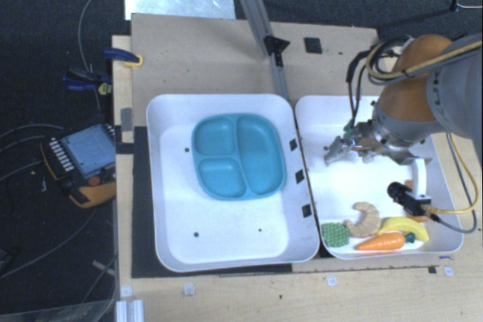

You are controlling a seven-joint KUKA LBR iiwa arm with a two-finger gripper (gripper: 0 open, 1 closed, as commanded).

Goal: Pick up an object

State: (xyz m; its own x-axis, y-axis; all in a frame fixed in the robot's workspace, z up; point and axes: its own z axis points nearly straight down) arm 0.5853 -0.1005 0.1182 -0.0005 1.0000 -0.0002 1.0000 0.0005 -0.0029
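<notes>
As the arm reaches in from the right, the gripper (341, 149) is seen low over the right bin (317, 117), in the bare upper-left part of its floor. The fingertips taper to a blurred point; whether they are parted or closed cannot be told, and nothing is seen held between them.

The candidates are all noted in the same bin, bunched along the near rim: a green textured piece (335, 233) at the left, a tan curved piece (367, 218) just beside it, an orange carrot (381, 241) and a yellow banana (405, 227) touching or nearly touching at the right. A black cable fitting (404, 197) hangs above the banana.

The cluster lies toward the near rim and somewhat to the right of the fingertips, well apart from them. Carrot and banana are laid with long axes roughly parallel to that rim.

The left bin (170, 237) bears a blue divided plate (240, 156), farther off.

The tan piece is judged nearest; a grasp across a long axis would be required for carrot or banana.
</notes>
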